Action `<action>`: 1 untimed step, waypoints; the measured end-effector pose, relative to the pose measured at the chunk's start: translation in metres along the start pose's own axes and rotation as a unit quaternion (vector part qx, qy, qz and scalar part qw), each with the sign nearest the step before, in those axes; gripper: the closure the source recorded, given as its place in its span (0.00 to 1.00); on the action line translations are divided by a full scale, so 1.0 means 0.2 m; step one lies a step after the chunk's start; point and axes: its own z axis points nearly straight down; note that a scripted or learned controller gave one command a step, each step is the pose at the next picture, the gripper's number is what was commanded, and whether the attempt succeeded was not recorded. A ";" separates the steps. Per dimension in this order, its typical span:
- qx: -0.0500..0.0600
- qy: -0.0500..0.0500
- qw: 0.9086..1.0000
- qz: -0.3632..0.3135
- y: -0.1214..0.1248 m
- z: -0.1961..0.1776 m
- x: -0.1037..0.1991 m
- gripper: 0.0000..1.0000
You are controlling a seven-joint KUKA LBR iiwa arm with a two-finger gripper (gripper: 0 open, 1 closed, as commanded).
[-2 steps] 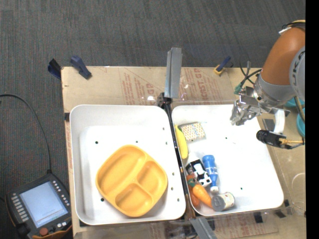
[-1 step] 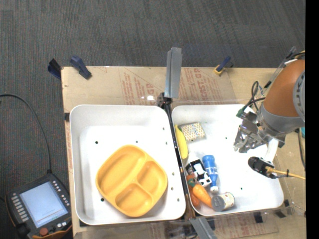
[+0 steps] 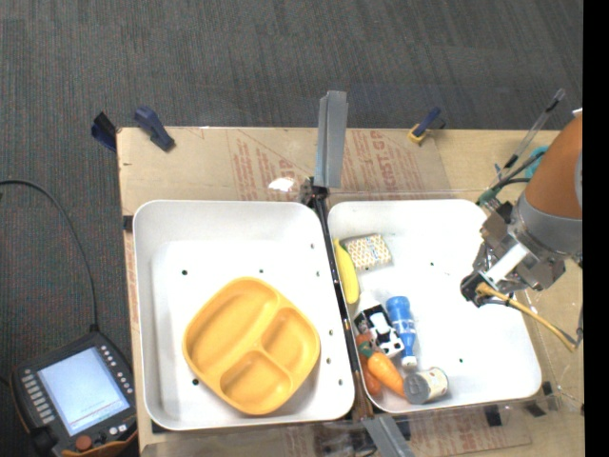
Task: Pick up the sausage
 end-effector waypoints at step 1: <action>0.002 -0.001 0.992 0.129 -0.08 0.11 -0.23 1.00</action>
